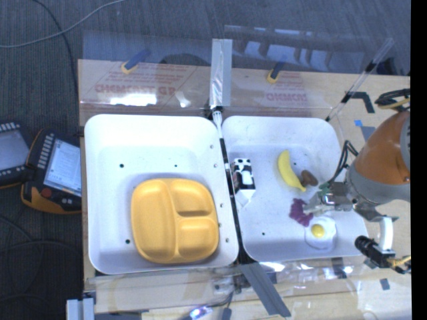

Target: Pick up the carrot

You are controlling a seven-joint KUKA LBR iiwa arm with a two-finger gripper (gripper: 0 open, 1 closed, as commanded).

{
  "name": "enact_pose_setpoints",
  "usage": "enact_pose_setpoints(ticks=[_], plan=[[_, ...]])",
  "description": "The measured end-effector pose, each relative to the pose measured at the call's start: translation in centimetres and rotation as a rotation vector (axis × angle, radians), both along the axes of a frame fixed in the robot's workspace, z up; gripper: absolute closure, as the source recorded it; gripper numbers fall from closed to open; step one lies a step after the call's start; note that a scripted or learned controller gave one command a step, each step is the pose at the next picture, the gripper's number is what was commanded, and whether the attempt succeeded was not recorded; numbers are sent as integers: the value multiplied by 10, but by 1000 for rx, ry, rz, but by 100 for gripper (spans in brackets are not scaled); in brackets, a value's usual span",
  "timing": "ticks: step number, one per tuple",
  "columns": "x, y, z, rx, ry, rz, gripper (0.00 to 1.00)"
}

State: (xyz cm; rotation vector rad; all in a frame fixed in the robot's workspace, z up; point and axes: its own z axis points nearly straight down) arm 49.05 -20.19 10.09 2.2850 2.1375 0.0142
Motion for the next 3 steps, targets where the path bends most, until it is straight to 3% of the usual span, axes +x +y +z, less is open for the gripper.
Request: enact_pose_setpoints(ticks=[1, 2, 3], plan=[[3, 35, -6, 2, -18, -640, 100], [20, 43, -7, 19, -4, -1137, 100], [40, -7, -7, 21, -7, -1290, 100]])
